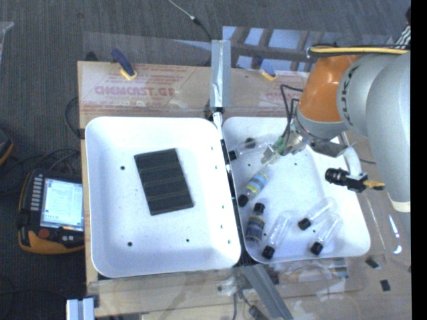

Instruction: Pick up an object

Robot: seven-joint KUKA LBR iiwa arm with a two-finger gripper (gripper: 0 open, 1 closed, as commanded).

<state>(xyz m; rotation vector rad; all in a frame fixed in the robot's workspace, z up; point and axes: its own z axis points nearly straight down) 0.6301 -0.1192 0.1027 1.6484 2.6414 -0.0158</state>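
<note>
The left bin (pixel 107 245) holds a flat black ridged slab (pixel 164 181), lying at a slight slant near its middle. Several clear vials with black caps lie in the right bin (pixel 353 242); one vial (pixel 321 227) rests near the front right and another vial (pixel 277 232) near the front middle. A small bottle with a yellow and blue label (pixel 255 183) lies by the bin's left wall, and a dark bottle (pixel 255 224) lies below it. My gripper (pixel 281 145) hangs under the orange band (pixel 321 92), low over the far part of the right bin, right by a clear vial (pixel 257 147).
A handheld pendant (pixel 50 209) with cables lies on the floor at the left. A metal post (pixel 220 72) stands behind the seam between the bins. A black fitting (pixel 343 177) sticks out over the right bin's right side. Clamps hold the backboard (pixel 147 89).
</note>
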